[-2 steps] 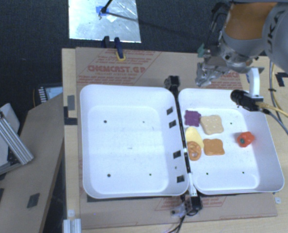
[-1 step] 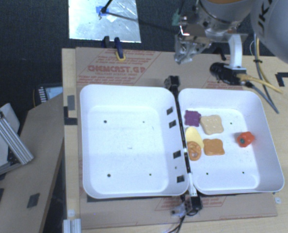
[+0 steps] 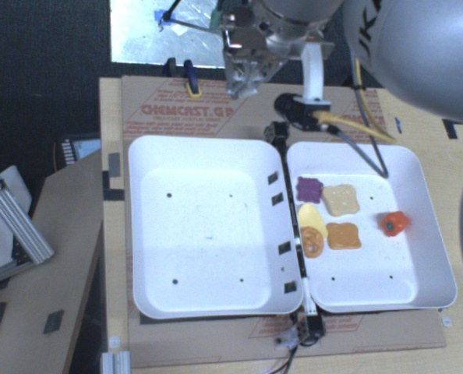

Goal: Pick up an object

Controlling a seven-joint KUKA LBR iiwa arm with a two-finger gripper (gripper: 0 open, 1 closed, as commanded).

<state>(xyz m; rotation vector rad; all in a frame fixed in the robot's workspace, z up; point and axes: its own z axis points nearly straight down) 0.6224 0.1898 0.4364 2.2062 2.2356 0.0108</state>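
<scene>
Above the left bin's (image 3: 138,209) far rim | tool (image 3: 243,80) raised, we cannot tell its state | toast pieces (image 3: 341,199), purple block (image 3: 309,188), orange toy (image 3: 394,224) in right bin (image 3: 430,271) | we fear crowding spoils the pick.

Light wooden desk (image 3: 75,209) carries a flat brown cardboard sheet with red "CHEMCAST" print (image 3: 186,109). Two shallow white plastic bins sit side by side on the sheet, touching along their inner walls: the left white bin (image 3: 138,232) and the right white bin (image 3: 430,248). Small black clips (image 3: 284,248) line the seam between the bins. A yellow-and-blue clamp (image 3: 191,80) grips the sheet's far edge, beyond the left bin's far side.
</scene>
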